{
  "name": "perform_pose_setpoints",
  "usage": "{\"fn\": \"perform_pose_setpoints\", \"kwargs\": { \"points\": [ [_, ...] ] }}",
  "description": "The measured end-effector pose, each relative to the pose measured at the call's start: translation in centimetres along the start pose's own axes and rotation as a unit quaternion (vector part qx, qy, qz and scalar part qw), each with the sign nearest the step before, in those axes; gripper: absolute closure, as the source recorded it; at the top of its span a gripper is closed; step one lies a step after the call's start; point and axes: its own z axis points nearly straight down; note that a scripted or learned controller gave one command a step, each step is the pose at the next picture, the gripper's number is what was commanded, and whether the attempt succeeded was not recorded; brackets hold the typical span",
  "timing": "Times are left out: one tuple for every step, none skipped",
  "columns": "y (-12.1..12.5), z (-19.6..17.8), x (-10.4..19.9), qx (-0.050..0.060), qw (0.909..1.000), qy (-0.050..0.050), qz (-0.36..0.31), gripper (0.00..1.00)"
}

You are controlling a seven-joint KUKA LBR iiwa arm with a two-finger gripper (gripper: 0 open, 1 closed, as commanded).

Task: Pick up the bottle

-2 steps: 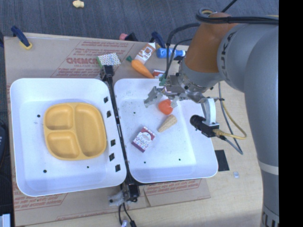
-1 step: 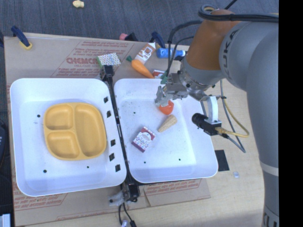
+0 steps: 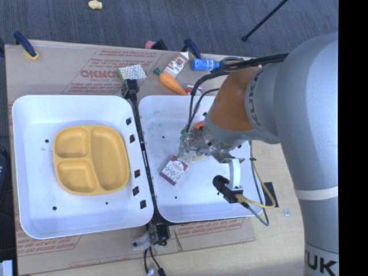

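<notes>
Floor of the right bin [image 3: 190, 203] bears a small red-and-white pack, taken to be the bottle [image 3: 173, 170]. It lies flat, its long axis slanting from lower left to upper right. Just beyond it, up and to the right, hangs the gripper [image 3: 190, 147] under the orange-banded wrist. Whether it is spread or closed, or touches the bottle, cannot be told. Farther back, past the bin, lies a carrot [image 3: 171, 83].

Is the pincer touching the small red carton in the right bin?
Cannot tell. In the camera view the pincer sits right above the carton, and the wrist hides whether a gap is left between them.
</notes>
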Motion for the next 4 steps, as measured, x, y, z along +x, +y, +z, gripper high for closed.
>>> {"fn": "perform_pose_setpoints", "kwargs": {
  "points": [
    [-5.4, -7.4, 4.9, -0.001, 0.9985, 0.0, 0.055, 1.0],
    [-8.3, -7.4, 9.9, 0.001, 0.9876, 0.0, 0.157, 1.0],
    [-8.7, -7.4, 14.5, 0.001, 0.997, 0.0, 0.078, 1.0],
    [-8.4, -11.7, 11.5, -0.003, 0.9989, 0.0, -0.047, 1.0]
  ]
}}
